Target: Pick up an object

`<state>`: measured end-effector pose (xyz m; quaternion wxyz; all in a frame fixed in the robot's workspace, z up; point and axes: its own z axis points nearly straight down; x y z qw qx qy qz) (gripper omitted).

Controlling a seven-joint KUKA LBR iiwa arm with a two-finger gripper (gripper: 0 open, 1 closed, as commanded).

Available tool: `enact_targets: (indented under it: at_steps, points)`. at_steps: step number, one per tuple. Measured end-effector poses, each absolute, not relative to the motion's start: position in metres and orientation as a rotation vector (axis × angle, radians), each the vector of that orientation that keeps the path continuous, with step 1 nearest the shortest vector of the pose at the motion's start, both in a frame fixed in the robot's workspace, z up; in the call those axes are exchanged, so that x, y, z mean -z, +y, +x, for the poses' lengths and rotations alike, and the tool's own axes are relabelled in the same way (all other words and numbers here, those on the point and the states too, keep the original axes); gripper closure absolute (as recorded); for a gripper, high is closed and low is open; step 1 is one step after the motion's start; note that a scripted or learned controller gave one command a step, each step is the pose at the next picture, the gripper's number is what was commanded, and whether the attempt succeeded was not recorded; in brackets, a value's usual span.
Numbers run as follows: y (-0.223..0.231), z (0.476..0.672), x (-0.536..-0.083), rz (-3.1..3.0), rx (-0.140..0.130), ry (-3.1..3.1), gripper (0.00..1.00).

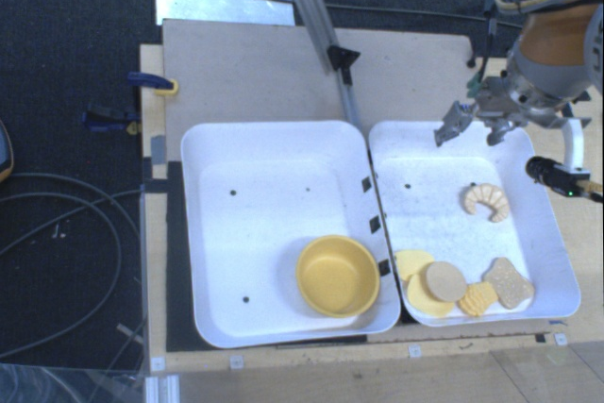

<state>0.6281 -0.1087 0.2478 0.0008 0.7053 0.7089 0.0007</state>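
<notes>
Now the hand (pixel 474 129) hovers with fingers apart and nothing between them, over the right bin's (pixel 559 245) far edge.
Best target is the croissant (pixel 486 200) lying alone mid-bin; descend straight, straddling its curved body, clear of the crowded biscuits (pixel 477 288) nearer the front.

Left bin (pixel 217 203): white, with small dark dots. Right bin (pixel 425 175): white, likewise dotted. Bowl (pixel 338 275): plain yellow. Croissant (pixel 487 200): pale tan with cream bands. Round slices (pixel 415 283): light yellow. Round cracker (pixel 444 280): beige. Waffle piece (pixel 478 298): golden, ridged. Toast piece (pixel 510 283): tan, speckled. Tabletop (pixel 245 71): pale beige. Clamp (pixel 151 83): blue and yellow. Arm (pixel 562 5): grey with an orange band.
</notes>
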Motion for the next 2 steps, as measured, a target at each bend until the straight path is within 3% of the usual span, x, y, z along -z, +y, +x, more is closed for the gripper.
enact_targets:
  at_steps: [2]
  points:
    - [-0.107, 0.618, -0.146, 2.222, 0.002, 2.223, 0.00]
